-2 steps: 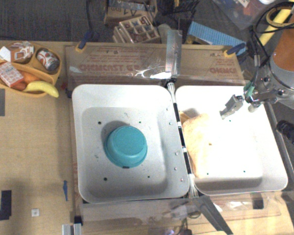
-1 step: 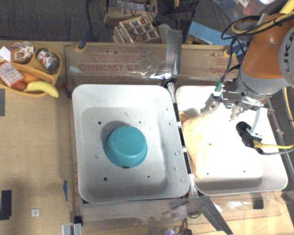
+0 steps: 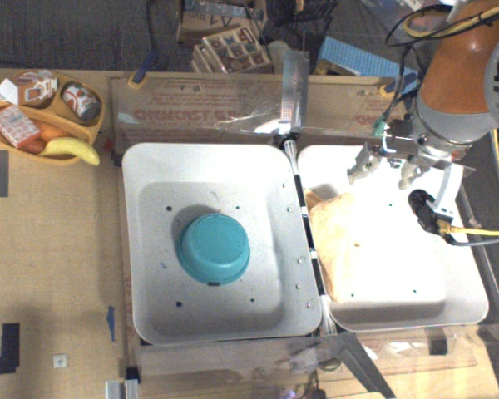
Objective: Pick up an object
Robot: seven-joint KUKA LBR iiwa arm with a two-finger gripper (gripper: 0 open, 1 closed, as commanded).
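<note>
Sitting in the left bin (image 3: pixel 150 181) — a teal bowl (image 3: pixel 214 248), seemingly upturned.

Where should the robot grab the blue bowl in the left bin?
The blue bowl looks to be lying upside down, a smooth round dome with no handle. Probably best to come straight down from above and pinch across its outer edge, one finger on each side. The gripper hangs over the right bin, so it must cross to the left bin first.

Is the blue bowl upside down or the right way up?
Upside down. The teal bowl in the left bin shows its flat round base on top, no hollow inside.
</note>
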